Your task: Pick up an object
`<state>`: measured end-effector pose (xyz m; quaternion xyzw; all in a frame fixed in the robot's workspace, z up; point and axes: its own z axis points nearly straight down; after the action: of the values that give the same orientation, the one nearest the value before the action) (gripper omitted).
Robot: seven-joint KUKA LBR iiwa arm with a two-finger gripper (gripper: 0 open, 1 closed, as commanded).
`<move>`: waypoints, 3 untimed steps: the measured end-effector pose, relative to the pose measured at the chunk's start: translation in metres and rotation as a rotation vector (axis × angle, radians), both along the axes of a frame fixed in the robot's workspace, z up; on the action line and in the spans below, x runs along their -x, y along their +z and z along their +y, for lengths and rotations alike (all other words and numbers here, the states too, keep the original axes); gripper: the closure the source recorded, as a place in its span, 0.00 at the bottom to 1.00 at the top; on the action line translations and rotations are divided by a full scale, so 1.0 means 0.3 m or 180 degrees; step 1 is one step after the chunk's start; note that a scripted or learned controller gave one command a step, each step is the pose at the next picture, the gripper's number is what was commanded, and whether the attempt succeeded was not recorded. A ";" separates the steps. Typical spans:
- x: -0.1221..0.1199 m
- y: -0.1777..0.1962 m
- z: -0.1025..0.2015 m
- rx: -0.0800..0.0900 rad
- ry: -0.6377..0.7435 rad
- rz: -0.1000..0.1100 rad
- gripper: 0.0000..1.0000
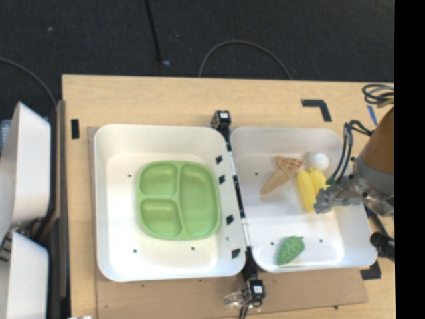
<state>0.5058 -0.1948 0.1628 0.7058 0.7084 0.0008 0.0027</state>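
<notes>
Over the right bin point(265, 258), my gripper point(323, 201) sits beside the corn point(306, 188); can't tell its opening, nothing lifted yet.

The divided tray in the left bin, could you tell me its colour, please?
Light green, clearest in the camera view.

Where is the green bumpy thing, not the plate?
The green bumpy thing lies in the right bin, near its front edge. It sits apart, below the yellow corn and the gripper.
</notes>
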 end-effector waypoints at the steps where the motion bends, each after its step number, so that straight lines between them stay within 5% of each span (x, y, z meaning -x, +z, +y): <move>1: -0.006 0.179 -0.005 0.0002 -0.0003 -0.0007 1.00; 3: -0.095 0.191 0.333 -0.0011 0.0013 0.0009 1.00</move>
<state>0.5343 -0.0950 0.2201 0.7044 0.7098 0.0011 0.0005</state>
